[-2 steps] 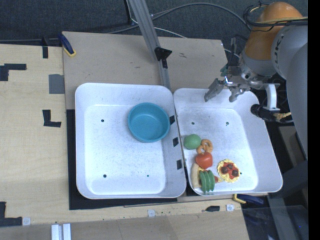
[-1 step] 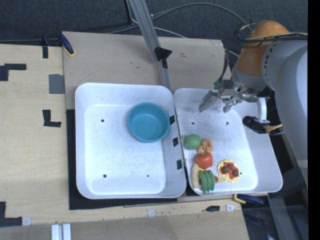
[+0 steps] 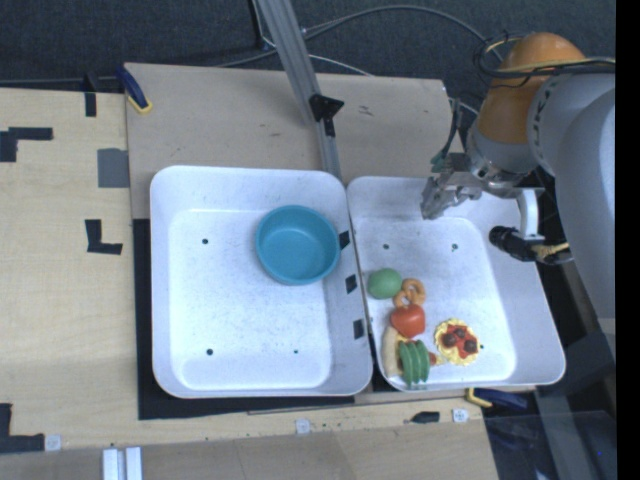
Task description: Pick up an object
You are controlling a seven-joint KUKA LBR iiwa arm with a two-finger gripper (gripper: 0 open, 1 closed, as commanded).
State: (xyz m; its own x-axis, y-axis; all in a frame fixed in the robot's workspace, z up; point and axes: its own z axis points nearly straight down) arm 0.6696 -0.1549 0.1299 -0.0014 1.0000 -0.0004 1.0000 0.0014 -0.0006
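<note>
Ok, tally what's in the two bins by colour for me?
Blue: 1, bowl, left bin
Green: 2, round piece and long piece, right bin
Red: 1, tomato-like piece
Tan: 1, pretzel-like piece
Yellow with red: 1, flat piece
Pale yellow: 1, piece partly hidden
Total: 7
</note>
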